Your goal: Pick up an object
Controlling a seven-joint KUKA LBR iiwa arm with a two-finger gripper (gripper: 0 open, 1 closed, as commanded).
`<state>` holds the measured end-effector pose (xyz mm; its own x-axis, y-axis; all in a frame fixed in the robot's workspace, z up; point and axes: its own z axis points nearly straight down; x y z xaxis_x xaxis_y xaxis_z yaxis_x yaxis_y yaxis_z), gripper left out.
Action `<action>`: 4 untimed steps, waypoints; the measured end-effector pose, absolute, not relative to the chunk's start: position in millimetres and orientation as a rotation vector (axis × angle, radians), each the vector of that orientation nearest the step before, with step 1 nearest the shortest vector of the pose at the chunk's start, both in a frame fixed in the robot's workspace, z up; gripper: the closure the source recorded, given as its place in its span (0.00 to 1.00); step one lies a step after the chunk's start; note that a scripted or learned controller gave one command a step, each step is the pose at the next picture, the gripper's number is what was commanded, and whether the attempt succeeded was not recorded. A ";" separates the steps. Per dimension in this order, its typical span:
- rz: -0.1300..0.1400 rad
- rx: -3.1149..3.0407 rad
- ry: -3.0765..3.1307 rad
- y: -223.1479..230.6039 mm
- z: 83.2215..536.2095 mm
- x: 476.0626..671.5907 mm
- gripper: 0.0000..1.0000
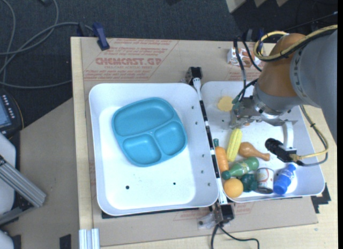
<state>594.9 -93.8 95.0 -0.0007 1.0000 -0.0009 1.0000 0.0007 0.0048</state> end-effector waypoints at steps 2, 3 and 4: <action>-0.006 2.229 2.223 -108.4 83.6 542.5 0.00; 0.001 2.222 2.221 -107.0 94.7 546.0 1.00; 0.018 2.204 2.228 -20.8 190.9 583.8 1.00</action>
